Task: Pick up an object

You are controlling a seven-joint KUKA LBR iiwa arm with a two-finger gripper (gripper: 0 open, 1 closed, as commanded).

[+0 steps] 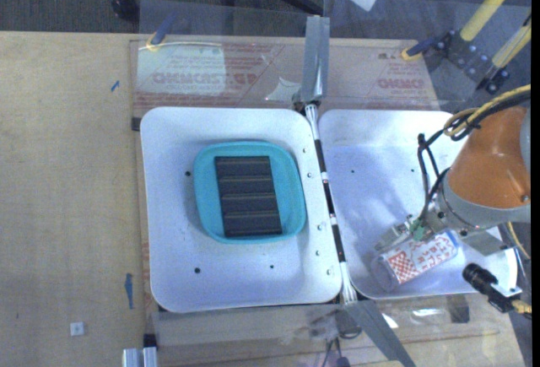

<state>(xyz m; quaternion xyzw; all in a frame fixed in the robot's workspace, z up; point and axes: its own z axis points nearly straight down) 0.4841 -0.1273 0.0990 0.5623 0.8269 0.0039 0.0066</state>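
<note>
Currently tool [415,229] sits right over carton [417,258] at lower right of right bin [371,146]; grasp state unclear. Teal tray [248,190] in left bin [169,188].

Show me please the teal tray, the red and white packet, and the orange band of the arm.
teal tray [205,188]: camera view, its left rim.
red and white packet [422,257]: camera view, its patterned face.
orange band [494,163]: camera view, its middle.

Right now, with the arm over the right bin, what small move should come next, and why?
Probably a short, straight descent. The pincer sits at the upper left end of the red-and-white patterned packet, which lies flat near the front of the right bin. I can't see the packet between the fingers, so no grasp is confirmed yet.
</note>
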